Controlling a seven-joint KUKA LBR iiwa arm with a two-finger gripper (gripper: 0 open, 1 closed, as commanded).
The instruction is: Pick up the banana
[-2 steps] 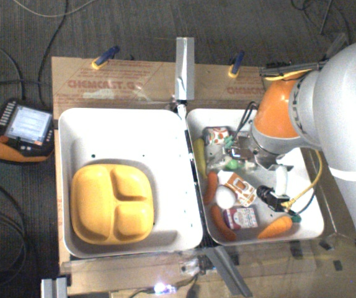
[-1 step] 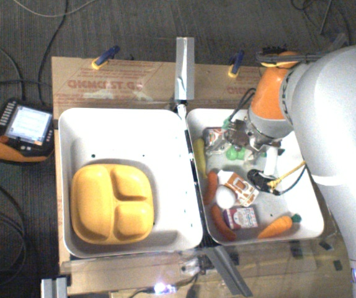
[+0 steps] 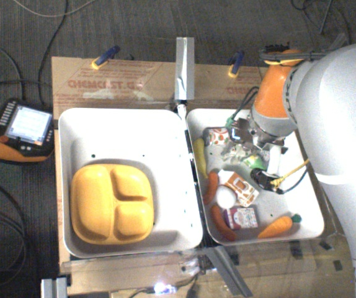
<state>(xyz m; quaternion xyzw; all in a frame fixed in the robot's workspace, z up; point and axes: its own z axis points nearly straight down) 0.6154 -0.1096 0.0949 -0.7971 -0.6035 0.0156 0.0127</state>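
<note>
The banana (image 3: 200, 156) is yellow with a greenish tip and lies lengthwise against the left wall of the right bin (image 3: 311, 225). My gripper (image 3: 243, 145) hangs below the orange wrist band over the bin's far middle. It is to the right of the banana and apart from it, above a small printed packet (image 3: 216, 136) and a green item (image 3: 253, 162). The banana lies free, with nothing touching it from above.
The right bin also holds two red sausages (image 3: 211, 185), a white egg (image 3: 226, 198), an orange-and-white packet (image 3: 244, 189), a purple carton (image 3: 243, 217) and a carrot (image 3: 276, 226). A yellow divided plate (image 3: 112, 202) sits in the left bin (image 3: 69, 135). A teach pendant (image 3: 20, 130) lies at the far left.
</note>
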